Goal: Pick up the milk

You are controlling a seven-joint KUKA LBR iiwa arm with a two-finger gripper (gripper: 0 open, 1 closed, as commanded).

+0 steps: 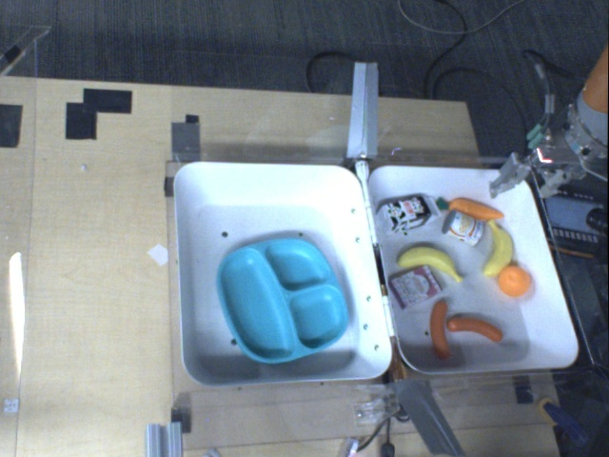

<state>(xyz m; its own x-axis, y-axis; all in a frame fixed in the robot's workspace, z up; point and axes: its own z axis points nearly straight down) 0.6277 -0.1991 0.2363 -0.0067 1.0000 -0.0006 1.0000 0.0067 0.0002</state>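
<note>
Milk lies in the right bin (upper left corner), well apart from the gripper, whose grip state I cannot tell.

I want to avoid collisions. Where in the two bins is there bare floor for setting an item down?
Left bin: bare floor all around the blue divided plate, widest along the far wall. Right bin: crowded; milk carton, can, bananas, orange and sausages leave only a strip along the near wall.

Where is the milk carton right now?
The milk carton lies in the right bin, at its upper-left corner near the divider, just above a banana and left of the can.
</note>
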